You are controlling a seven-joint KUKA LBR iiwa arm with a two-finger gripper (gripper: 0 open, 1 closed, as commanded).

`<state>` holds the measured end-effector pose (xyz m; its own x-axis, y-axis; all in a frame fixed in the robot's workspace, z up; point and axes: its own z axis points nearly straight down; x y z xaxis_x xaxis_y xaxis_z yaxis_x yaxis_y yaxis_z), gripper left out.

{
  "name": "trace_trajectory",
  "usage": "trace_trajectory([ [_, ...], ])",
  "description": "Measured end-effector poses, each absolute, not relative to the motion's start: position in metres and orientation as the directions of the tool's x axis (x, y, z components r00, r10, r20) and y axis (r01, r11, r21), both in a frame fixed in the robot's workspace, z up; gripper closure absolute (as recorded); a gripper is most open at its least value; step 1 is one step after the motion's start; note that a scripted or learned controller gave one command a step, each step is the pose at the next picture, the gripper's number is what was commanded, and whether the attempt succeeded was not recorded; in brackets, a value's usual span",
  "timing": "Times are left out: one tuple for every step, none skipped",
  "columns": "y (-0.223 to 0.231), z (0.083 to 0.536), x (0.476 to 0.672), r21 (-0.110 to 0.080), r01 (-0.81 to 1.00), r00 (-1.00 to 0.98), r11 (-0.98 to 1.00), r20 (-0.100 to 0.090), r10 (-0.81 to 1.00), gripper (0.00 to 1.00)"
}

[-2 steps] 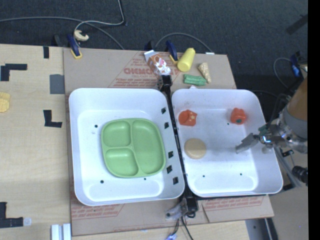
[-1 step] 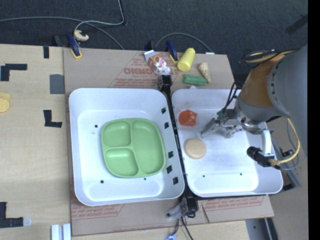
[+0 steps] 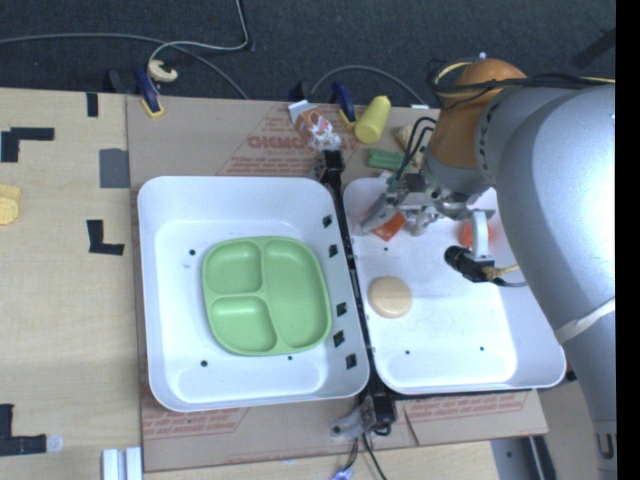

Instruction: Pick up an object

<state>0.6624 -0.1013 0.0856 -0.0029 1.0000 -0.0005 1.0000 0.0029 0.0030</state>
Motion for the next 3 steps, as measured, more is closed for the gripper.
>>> trace_trajectory([
  [-0.112, 0.086, 0.669, 0.002, 1.0, -0.002, 0.002, -0.001, 1.0, 0.0],
  [-0.1, 0.085, 0.669, 0.001, 1.0, -0.002, 0.002, -0.002, 1.0, 0.0],
  [-0.1, 0.096, 0.669, 0.002, 1.0, -0.003, 0.003, -0.004, 1.0, 1.0],
])
